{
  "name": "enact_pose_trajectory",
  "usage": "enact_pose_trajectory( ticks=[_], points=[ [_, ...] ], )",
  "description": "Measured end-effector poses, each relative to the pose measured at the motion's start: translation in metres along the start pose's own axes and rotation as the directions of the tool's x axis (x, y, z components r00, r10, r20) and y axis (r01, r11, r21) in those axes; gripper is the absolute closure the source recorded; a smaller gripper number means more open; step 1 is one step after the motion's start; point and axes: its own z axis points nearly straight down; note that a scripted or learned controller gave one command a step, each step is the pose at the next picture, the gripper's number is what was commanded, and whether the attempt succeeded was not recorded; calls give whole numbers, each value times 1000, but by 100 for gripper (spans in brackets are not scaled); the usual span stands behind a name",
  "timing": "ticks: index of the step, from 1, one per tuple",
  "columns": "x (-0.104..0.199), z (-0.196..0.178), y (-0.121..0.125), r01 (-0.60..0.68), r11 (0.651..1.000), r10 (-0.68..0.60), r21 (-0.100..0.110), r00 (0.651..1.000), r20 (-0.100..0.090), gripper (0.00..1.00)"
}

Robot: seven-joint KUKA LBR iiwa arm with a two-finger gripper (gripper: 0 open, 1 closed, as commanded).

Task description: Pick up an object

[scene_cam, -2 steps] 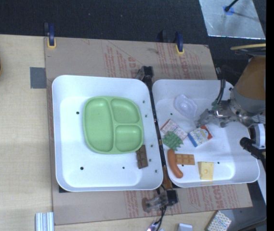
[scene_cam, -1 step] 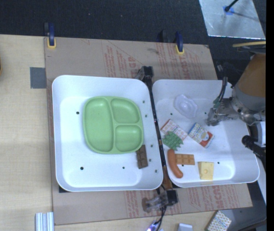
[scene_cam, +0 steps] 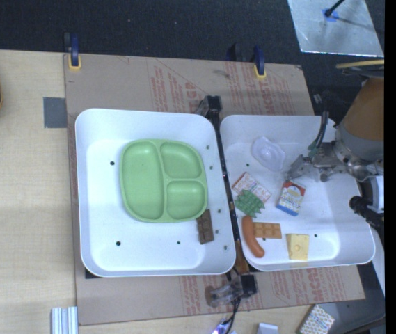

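My gripper (scene_cam: 303, 167) hangs over the right bin (scene_cam: 344, 245), just above the small carton (scene_cam: 290, 197); my fingers are spread, grasping nothing.

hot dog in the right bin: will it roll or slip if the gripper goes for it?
Likely to roll: the hot dog looks like a rounded cylinder lying flat on the smooth bin floor. Its surface appears glossy, so it may slip between fingers. It lies close to the bin's left wall and touches or nearly touches the waffle, which could crowd a grasp.
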Motion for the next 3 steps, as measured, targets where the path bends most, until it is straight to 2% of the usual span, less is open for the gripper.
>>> enact_pose_trajectory(
  ticks=[1,2,3],
  points=[
    [62,11,-38,3,1000,-3,3,1000,-3,0],
    [59,0,-36,3,1000,-3,0,1000,0,100],
    [145,-97,40,10,1000,-10,-17,1000,-2,100]
  ],
)
